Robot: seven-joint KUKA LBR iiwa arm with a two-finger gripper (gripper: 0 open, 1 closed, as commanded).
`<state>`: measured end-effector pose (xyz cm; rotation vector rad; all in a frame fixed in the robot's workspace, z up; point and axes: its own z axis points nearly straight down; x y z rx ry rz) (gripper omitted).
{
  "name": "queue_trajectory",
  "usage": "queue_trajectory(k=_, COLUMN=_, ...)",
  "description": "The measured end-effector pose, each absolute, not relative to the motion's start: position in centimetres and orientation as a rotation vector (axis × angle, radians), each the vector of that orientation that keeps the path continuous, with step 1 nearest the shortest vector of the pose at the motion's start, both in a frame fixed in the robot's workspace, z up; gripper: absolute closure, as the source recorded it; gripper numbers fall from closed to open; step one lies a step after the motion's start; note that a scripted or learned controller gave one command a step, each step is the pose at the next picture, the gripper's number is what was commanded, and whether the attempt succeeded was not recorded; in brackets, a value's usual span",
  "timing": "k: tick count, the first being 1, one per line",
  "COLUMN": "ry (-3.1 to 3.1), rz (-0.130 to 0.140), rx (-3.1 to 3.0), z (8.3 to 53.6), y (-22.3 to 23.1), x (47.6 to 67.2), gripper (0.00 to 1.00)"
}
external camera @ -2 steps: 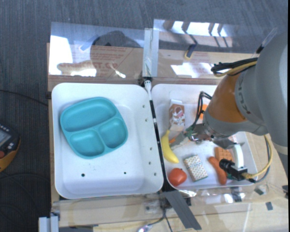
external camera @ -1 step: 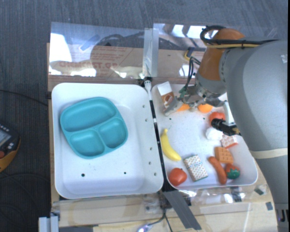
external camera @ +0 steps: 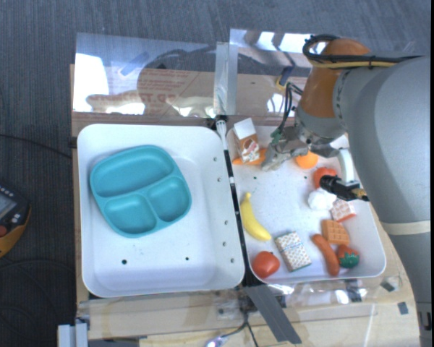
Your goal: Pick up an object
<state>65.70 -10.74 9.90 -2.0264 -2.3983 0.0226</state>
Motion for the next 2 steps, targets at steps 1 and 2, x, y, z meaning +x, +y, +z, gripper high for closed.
queue_trajectory(k=1, ry=-2.728, rz=0.004, rx=-1.563, z=12.8, y=-18.7, x=62.9, gripper=1.0)
queue_trajectory(k=2, ry=-2.546, rz=0.005, rx=-1.844, z=25.4, y=-15.7, x=64.1, gripper=1.0)
